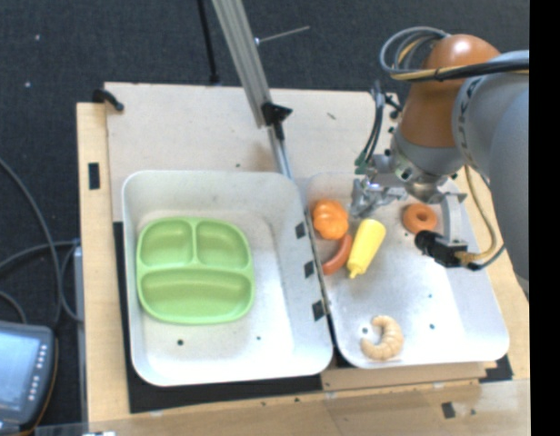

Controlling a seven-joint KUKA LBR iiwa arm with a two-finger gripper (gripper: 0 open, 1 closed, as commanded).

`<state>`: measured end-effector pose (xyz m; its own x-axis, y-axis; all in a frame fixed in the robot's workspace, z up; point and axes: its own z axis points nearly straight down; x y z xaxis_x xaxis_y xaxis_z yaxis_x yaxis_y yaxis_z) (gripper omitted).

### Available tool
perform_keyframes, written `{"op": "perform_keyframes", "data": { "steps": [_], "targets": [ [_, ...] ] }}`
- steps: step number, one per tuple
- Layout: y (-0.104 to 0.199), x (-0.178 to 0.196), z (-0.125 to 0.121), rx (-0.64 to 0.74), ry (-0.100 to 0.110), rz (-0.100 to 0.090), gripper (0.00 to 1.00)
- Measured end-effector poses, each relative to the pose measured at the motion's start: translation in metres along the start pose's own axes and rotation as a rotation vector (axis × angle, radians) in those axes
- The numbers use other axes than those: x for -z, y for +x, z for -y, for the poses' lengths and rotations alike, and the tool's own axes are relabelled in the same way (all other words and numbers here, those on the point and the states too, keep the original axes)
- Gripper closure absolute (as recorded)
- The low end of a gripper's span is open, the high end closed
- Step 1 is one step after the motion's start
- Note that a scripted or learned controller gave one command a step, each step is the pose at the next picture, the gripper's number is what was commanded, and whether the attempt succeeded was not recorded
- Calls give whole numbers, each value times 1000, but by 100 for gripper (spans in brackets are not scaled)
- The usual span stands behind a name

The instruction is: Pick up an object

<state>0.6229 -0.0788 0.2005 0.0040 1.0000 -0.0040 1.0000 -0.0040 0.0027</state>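
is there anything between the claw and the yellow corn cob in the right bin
Nothing visible does. The claw hangs right above the top end of the corn cob. The orange fruit and the sausage lie to its left, the donut to its right.

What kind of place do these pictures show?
Probably a robotics lab bench for grasping tests: two white bins on a board, toy food such as a corn cob and a croissant, and a grey arm's gripper above them.

We saw grey arm point(498, 107) reaching in from right, orange band point(439, 89) above wrist. Wrist pointed down. Gripper point(369, 203) sat low below wrist, cables looping above band. Finger spread we could not make out.
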Motion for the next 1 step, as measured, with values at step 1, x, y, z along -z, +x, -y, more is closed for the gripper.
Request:
{"op": "perform_keyframes", "data": {
  "steps": [1],
  "targets": [
    [16,1,23,6,4,-3,100]
  ]
}}
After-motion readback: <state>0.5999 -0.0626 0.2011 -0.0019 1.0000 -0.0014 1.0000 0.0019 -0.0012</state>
